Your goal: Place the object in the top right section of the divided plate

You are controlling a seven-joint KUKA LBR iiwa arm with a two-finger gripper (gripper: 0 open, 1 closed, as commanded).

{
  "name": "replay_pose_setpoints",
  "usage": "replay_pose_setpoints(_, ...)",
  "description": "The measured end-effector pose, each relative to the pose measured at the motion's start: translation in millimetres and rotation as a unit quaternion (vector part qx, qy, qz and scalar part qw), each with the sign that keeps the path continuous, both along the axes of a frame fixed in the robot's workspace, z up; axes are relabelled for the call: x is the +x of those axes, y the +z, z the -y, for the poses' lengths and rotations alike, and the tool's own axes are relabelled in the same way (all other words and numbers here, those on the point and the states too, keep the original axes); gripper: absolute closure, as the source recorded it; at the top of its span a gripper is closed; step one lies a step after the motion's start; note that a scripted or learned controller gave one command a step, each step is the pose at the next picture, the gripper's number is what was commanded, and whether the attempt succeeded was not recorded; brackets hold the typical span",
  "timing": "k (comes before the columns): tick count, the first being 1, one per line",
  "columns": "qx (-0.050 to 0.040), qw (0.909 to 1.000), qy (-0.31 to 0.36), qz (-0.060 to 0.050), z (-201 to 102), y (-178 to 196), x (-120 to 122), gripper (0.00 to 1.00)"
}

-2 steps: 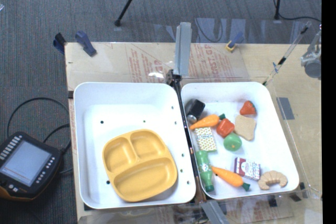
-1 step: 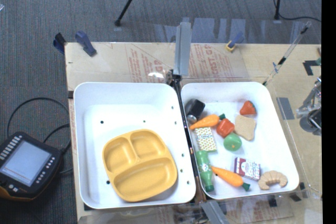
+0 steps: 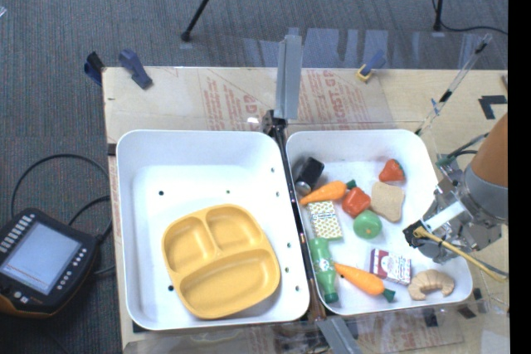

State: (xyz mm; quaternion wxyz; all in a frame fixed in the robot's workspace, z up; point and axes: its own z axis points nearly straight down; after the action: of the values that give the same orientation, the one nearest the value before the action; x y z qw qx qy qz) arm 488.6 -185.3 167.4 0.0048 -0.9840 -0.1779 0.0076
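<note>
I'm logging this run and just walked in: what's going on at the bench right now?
The grey arm reaches in from the right, with its gripper over the right side of the right bin. That bin holds toy food, including a carrot, a bread slice and a croissant. The yellow divided plate lies in the left bin, and nothing has been placed in its sections yet.
</note>
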Motion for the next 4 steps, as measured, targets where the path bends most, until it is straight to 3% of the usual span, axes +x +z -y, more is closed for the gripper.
replay_pose_setpoints(1,-0.0015,0.997,-0.078,0.002,-58,-57,-15,1.0)
replay_pose_setpoints(2,-0.0017,0.9969,-0.079,0.003,-57,-56,-15,0.0)
replay_pose_setpoints(3,0.0003,0.9971,0.076,0.005,-46,-61,-15,0.0)
replay_pose_setpoints(4,-0.0008,0.9978,0.066,0.005,-62,-82,104,0.0)
